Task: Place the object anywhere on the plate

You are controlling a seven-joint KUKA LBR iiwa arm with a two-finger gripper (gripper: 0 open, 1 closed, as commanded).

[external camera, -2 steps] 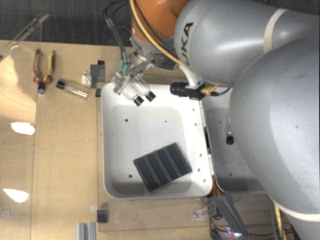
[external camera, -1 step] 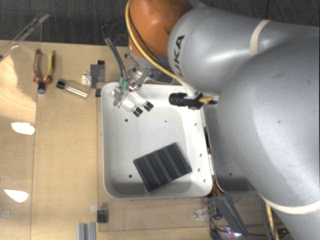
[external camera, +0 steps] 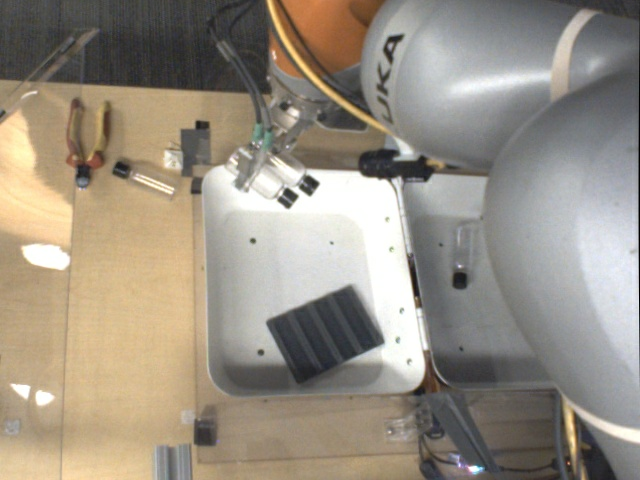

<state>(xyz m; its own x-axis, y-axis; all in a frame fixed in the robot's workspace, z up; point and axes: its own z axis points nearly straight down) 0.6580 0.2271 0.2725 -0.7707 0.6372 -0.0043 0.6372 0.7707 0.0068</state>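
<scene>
The pincer (external camera: 297, 190) is hovering over the left bin's (external camera: 225, 298) far edge, fingers sitting apart, gripping nothing. The dark ribbed object (external camera: 325, 334) is lying in that bin's near half, well apart from it.

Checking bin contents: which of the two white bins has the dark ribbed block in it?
The left bin, the one whose far corner the tool is over. The dark ribbed block lies near its front edge. The right bin holds a small clear tube instead.
</scene>
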